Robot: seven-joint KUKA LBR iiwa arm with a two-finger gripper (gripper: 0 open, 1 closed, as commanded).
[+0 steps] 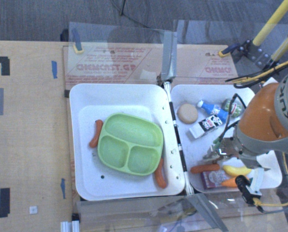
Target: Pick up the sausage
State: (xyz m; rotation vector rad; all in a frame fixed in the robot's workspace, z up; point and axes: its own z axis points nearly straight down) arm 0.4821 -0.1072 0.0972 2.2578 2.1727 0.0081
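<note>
1. Arm (269, 115) reaches in from the right over the right bin (274, 178); orange band uppermost, grey wrist below it.
2. Gripper (217, 154) sits low in the right bin. Fingers are dark and cluttered against the wrist; how far apart they stand cannot be told, and nothing can be made out between them.
3. Sausage (205, 168) lies just below the fingers on the bin floor, long axis roughly left-right. Touching or apart: cannot tell.
4. Right of the sausage, also below the fingers: banana (237, 170), a red packet (212, 179) and a carrot (230, 182).
5. Above the fingers: white carton (206, 126), blue bottle (212, 109), round tan biscuit (187, 113), green can (234, 107).
6. Well left of the fingers, in the left bin (86, 178): green tray (130, 143) with three compartments.
7. Second sausage (160, 173) lies against the tray's lower right edge; third sausage (95, 133) lies at its left edge.
</note>
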